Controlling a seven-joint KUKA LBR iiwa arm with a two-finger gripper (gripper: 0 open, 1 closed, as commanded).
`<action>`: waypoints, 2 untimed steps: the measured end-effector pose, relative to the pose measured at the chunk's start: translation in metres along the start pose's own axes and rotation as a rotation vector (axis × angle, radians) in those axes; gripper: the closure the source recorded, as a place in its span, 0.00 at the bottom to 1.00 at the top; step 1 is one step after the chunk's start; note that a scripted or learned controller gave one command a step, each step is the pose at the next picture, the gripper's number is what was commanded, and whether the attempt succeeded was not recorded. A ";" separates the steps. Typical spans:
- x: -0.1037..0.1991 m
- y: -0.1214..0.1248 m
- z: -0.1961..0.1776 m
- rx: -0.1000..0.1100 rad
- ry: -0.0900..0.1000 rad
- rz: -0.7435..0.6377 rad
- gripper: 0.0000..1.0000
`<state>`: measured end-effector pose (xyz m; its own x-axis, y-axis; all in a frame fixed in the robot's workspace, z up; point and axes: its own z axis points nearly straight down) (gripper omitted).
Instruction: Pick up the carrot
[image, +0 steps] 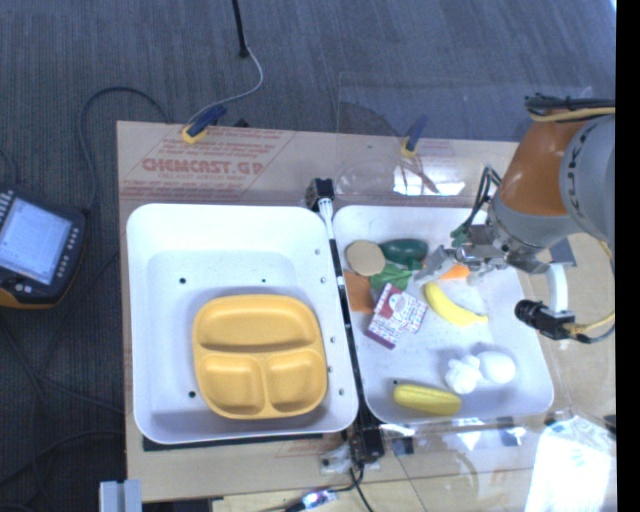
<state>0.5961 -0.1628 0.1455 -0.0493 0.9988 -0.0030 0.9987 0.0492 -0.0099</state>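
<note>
A: Looking for the carrot (456, 269): there is a small orange piece in the right bin (530, 395), toward its far side, just past the upper end of the banana (452, 304). That orange bit is what I take for the carrot, though little of it is visible.

B: And the gripper (466, 257)?

A: It is low over that same spot, its dark metal parts right at the orange piece, touching or very nearly so. I cannot tell how wide it stands, and I cannot tell whether it has hold of anything; the wrist hardware covers that part.

B: So is the pick done?

A: I would judge not. The carrot appears to lie at bin level among the other items, not raised clear of them. The reach looks complete; the grasp and the lift seem to be what is left.

B: What crowds it?

A: The banana just beside it on the near side, a green item (405, 250) and a round tan lid (365, 258) to the left, and a red-and-white packet (397, 316) a little nearer. Well apart, toward the near wall, sit a white lump (480, 369) and a yellow-green vegetable (427, 398).

B: And the other bin?

A: The left bin (160, 250) holds a yellow divided tray (260, 355), nothing to do with this step.
</note>
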 end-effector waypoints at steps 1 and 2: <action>-0.040 0.030 0.052 -0.009 0.003 0.053 0.00; -0.029 0.063 0.056 0.044 -0.004 0.490 0.00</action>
<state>0.6599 -0.1886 0.0885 0.4258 0.9046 -0.0219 0.9033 -0.4263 -0.0481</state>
